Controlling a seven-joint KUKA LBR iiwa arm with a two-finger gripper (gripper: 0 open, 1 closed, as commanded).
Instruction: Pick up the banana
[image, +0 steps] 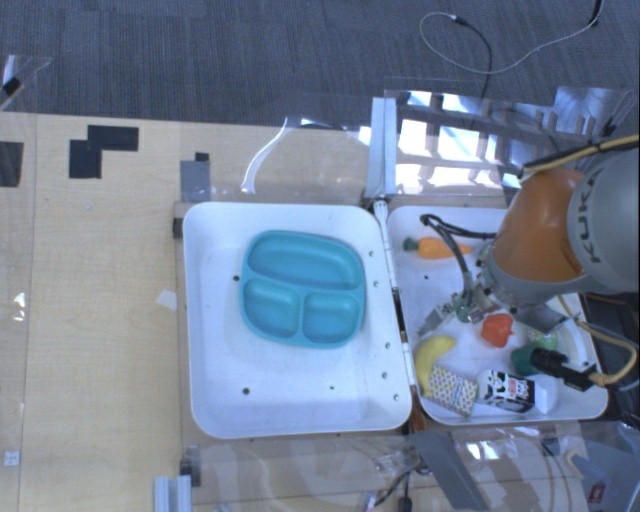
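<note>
Seen from above, a pale wooden worktop (90, 330) carries two shallow white bins side by side. The left white bin (220, 400) holds a turquoise plastic plate (302, 288) with three compartments. The right white bin (595, 400) is crowded with small things, and the grey arm with its orange band (540, 235) reaches into it from the right.

The yellow plastic banana (433, 358) lies near the front left corner of the right bin, close to the wall shared with the left bin. Its long axis runs roughly from upper right to lower left, with a gentle curve. A patterned card packet (454, 391) sits just beside its lower end.

The gripper (452, 312) hangs just above and slightly right of the banana's upper end, its metal tips pointing down and left toward it. The jaws hold nothing; whether they are spread or pressed together cannot be told. An orange carrot (436, 248), a red toy piece (496, 329) and a small black-and-white carton (510, 388) lie nearby.
</note>
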